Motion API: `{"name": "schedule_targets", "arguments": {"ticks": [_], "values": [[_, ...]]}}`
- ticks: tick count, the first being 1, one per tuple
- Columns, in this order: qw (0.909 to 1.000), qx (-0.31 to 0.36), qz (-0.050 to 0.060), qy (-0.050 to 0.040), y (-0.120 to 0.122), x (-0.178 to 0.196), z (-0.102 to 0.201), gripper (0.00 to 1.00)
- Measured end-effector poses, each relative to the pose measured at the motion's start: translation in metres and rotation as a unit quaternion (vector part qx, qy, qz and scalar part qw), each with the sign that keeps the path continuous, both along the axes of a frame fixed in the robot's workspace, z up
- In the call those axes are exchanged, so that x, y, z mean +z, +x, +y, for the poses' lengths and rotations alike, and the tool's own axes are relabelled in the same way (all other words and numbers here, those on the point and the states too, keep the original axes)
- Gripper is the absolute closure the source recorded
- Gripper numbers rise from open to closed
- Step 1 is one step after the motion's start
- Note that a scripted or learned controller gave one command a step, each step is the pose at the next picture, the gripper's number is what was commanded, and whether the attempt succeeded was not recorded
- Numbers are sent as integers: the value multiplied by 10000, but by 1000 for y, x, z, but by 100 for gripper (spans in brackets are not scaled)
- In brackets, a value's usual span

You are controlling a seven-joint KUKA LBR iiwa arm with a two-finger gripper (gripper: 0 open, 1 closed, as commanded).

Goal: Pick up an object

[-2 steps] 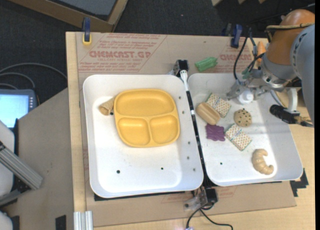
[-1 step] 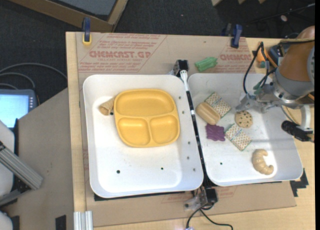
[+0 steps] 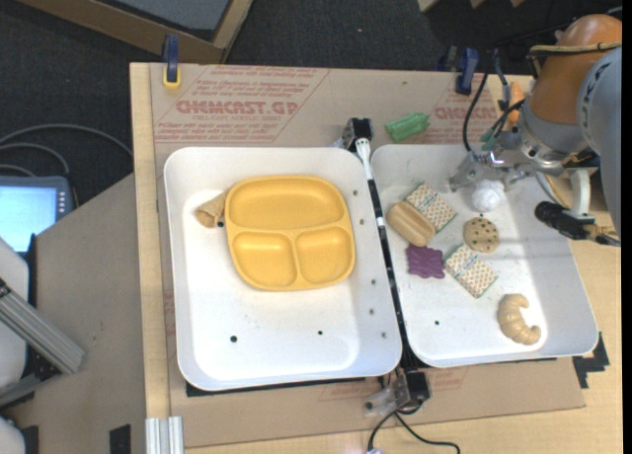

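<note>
The bench (image 3: 247, 107) is a board covered in brown protective paper printed with red lettering, standing on a dark carpeted floor, with pale wooden panels leaning at the 12 o'clock edge of the view and a lit screen (image 3: 30, 210) at 9 o'clock. Blue clamps (image 3: 172, 60) hold the board at its far edge. Two shallow white bins sit touching side by side: the left bin (image 3: 197, 343) holds a yellow divided tray (image 3: 289, 230), with a small tan piece (image 3: 208, 210) touching the tray at its 9 o'clock side. The right bin (image 3: 563, 329) holds a scatter of food toys: a bread roll (image 3: 409, 224) and a patterned cracker (image 3: 432, 206) at 10 o'clock, a purple piece (image 3: 426, 262) near the middle, a round cookie (image 3: 481, 234), a second patterned cracker (image 3: 471, 270), a croissant (image 3: 519, 319) at 5 o'clock and a white ball (image 3: 484, 195) at 12 o'clock. A green toy (image 3: 407, 126) lies on the paper just outside the bins at 12 o'clock. The gripper (image 3: 491, 168) hangs right above the white ball, close to it, and I cannot tell how it is set; cables drape over the arm (image 3: 573, 97) at 2 o'clock
</note>
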State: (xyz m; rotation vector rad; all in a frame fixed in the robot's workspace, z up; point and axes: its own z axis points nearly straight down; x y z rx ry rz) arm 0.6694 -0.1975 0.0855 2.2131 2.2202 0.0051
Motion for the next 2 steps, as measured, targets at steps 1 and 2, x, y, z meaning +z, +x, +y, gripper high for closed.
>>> {"name": "schedule_targets", "arguments": {"ticks": [1, 2], "values": [[10000, 3, 59, 31, -65, -1, 74, 0], [10000, -28, 72, 24, -128, -1, 74, 0]]}}
